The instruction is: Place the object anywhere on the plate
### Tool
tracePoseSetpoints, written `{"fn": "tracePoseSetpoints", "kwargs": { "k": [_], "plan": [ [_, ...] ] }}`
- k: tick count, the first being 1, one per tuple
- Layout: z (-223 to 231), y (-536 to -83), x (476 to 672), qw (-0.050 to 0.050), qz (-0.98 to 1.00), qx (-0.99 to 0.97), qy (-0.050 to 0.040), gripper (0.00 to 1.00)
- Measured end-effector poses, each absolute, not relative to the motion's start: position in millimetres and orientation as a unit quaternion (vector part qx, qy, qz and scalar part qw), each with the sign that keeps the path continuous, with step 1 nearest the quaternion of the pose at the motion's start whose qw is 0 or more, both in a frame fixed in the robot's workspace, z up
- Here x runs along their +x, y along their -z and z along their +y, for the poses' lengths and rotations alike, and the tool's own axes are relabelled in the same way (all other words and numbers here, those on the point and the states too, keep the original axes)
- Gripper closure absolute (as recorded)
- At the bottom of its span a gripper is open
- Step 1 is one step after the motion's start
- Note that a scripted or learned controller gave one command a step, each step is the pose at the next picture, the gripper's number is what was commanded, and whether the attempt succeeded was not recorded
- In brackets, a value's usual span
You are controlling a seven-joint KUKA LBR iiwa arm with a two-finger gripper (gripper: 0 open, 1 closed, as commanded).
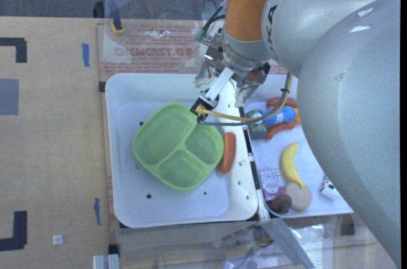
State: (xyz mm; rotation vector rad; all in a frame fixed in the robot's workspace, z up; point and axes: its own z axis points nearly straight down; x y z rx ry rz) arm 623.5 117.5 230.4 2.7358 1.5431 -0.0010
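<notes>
A light green divided plate (177,147) lies in the left bin (127,96), a little tilted toward the front. An orange sausage-shaped piece (227,152) rests on the bin floor against the plate's right rim, not on the plate. My gripper (245,96) hangs over the wall between the two bins, just behind and to the right of the plate. The wrist hides most of it, and I see nothing held.
The right bin (318,198) holds a blue and orange item (282,116), a yellow banana (290,161), a pink packet (271,180), a dark brown ball (280,202) and a beige round piece (299,195). The arm covers the rest of that bin.
</notes>
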Motion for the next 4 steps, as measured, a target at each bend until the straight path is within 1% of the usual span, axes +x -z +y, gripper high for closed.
{"fn": "tracePoseSetpoints", "kwargs": {
  "k": [4],
  "plan": [
    [117.5, -230.4, 623.5, 0.000, 0.491, 0.871, 0.0003, 0.00]
  ]
}}
